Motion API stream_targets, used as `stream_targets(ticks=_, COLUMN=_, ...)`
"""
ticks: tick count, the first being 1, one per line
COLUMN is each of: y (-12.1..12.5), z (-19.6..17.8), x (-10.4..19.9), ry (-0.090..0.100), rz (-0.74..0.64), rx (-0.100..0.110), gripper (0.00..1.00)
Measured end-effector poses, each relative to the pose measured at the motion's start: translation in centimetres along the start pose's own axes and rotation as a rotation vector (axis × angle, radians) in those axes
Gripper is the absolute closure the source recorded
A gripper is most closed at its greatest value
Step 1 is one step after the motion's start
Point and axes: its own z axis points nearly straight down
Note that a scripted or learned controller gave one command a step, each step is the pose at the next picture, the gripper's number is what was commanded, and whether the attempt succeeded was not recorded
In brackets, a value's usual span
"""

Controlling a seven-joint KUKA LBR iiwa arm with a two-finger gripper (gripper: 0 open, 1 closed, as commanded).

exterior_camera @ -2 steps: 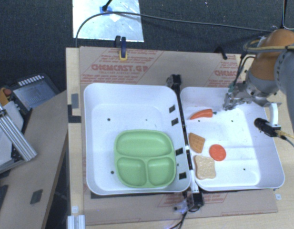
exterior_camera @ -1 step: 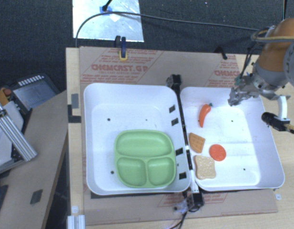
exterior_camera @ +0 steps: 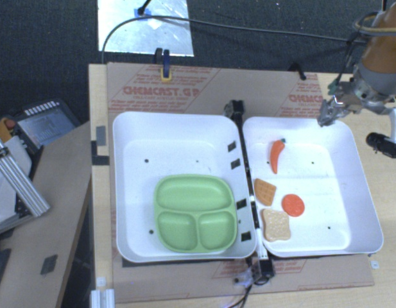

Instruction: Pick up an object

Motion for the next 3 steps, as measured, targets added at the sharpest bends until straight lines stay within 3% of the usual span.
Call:
stream_targets(ticks=1, y=0.1, z=0.2, x=0.0, ry=0.001, rz=0.001, rx=0.005, gripper=1.0)
stream_targets(ticks=3, y=-3.9, z=-2.3, x=9.5, ry=0.003, rz=-0.001, rx=0.008, gripper=1.0)
